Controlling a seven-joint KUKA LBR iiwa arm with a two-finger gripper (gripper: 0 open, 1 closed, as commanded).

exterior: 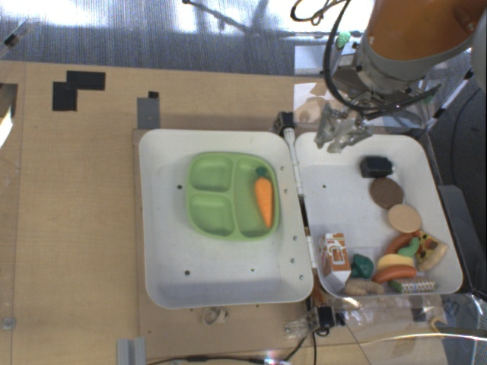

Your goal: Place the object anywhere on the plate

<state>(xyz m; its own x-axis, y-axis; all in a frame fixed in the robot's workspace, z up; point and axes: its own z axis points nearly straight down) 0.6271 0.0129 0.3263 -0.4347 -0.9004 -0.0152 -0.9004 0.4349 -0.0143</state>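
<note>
Carrot (263, 198) lies lengthwise in the right-hand compartment of the plate (207, 173), green top pointing to the far side, so the placing looks done, judged from how things lie. The plate is a smooth green sectioned dish with rounded corners, two small wells on its left and one long well on its right, and it sits in the left bin (163, 265), a shallow white tray with a few dark dots on its floor. The carrot is a glossy orange toy, tapered, probably plastic. The gripper (340, 137) hangs over the far left corner of the right bin (335, 192), well apart from the plate, with nothing between its metal fingers; whether they are spread or closed cannot be told, since they blur together at this slant. In the near right corner of that bin lies a heap of toy food (a brown disc, a tan disc, a small carton, a dark green lump among others), with a black block (376, 166) apart from it. If another piece is wanted, the next move calls for a descent onto a lone item such as the black block.
</note>
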